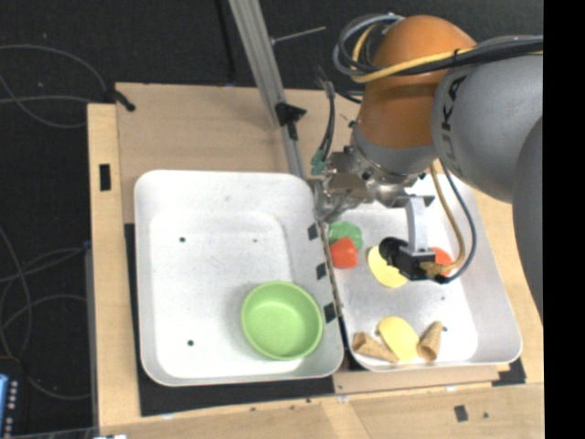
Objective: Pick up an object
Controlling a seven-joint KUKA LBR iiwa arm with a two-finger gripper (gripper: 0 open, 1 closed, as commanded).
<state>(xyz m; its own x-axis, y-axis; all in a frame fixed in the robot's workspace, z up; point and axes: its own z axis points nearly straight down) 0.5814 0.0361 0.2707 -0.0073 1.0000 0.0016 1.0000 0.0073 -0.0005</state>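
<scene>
My gripper [327, 214] hangs over the left edge of the right bin [484, 332], just under the orange wrist band. Right below it lies a small red piece [345, 255] with a green piece [346, 233] touching its top. To the right of those is a yellow round piece [384, 271], partly covered by a black part [402, 255] of the arm's cabling, with an orange bit [442, 258] beside it. At the bin's front lie a pale yellow piece [398, 336] and two brown cones [370, 344] [430, 340].
A green bowl [281, 320] sits at the front right of the left bin [183, 245]. A slanted metal rail [265, 71] runs down from the top to the gap between the bins. The arm's body covers the back of the right bin.
</scene>
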